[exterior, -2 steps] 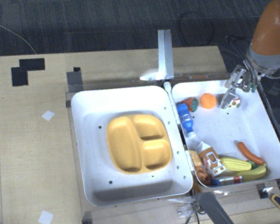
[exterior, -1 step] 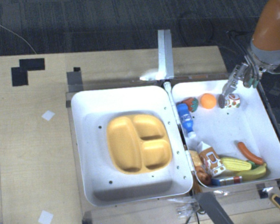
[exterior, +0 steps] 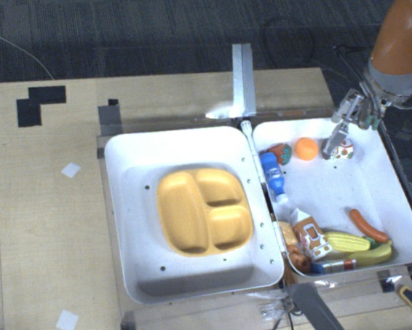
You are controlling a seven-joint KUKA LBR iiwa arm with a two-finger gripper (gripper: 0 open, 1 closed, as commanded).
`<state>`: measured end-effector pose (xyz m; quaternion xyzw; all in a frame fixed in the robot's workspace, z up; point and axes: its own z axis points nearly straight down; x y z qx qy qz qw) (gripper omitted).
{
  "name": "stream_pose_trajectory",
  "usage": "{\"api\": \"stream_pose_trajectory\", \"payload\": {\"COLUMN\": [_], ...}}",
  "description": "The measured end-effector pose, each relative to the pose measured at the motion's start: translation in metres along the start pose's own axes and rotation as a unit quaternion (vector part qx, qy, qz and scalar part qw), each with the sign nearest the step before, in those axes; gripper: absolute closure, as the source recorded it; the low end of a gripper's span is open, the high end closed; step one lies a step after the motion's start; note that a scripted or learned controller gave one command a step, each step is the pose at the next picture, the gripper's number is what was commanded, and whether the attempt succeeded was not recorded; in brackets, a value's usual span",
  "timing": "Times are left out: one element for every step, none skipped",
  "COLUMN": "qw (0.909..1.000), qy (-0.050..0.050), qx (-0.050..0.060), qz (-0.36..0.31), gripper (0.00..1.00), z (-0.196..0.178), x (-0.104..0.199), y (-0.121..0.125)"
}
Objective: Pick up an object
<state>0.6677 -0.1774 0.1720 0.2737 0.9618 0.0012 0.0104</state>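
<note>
the gripper (exterior: 333, 145) sits at the twelve o'clock end of the right bin (exterior: 402, 198), its tip low over a small white-and-red object (exterior: 344, 152) by the far wall, just at three o'clock of the orange ball (exterior: 306, 148). whether the jaws are apart, together or clamped cannot be told; the tip blurs into the object. that object looks light and small, probably rigid, best taken across its narrow width; its true shape is partly hidden by the tip. the ball would likely roll and slip. the corn cob (exterior: 353, 241) and sausage (exterior: 368, 225) lie at six o'clock. the left bin (exterior: 128, 227) bears a yellow tray (exterior: 203, 211).
</note>
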Motion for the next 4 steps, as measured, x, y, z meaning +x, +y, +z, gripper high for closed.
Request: {"api": "stream_pose_trajectory", "payload": {"qw": [0.9764,0.9766,0.9774,0.9587], "qy": [0.005,0.006,-0.001,0.002], "qx": [0.004,0.009,0.004,0.000], "qz": [0.216,0.215,0.211,0.284], "gripper": [0.00,0.00,1.00,1.00], "z": [0.014,0.075,0.065,-0.046], "x": [0.006,0.006,0.004,0.043], "y": [-0.007,0.011,0.014,0.080]}}
